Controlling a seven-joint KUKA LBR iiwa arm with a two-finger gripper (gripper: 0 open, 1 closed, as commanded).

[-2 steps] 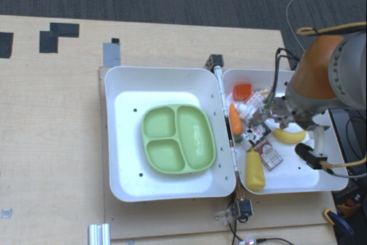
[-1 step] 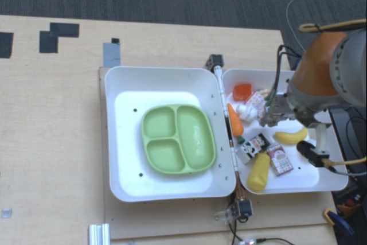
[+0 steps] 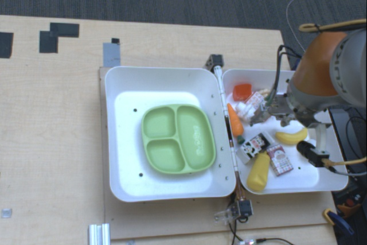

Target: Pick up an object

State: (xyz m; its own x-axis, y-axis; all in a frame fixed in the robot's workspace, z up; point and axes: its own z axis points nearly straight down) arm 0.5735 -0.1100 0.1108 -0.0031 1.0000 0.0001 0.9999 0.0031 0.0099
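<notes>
The right bin (image 3: 330, 181) holds several objects. An orange carrot (image 3: 235, 122) lies along its left wall, with a red block (image 3: 242, 91) behind it. A crumpled clear wrapper (image 3: 253, 104) sits beside them. Nearer the front are a banana (image 3: 291, 136), a small black-and-white box (image 3: 254, 146), a red-and-white carton (image 3: 280, 159) and a yellow bottle (image 3: 258, 171). My gripper (image 3: 269, 113) hangs low over the middle of this bin, just right of the clear wrapper and behind the banana. I see nothing held in it.
The left bin (image 3: 123, 123) holds a green divided plate (image 3: 178, 139). A raised divider (image 3: 226, 123) runs between the two bins. The arm's grey body and orange band (image 3: 315, 66) cover the right bin's far right corner.
</notes>
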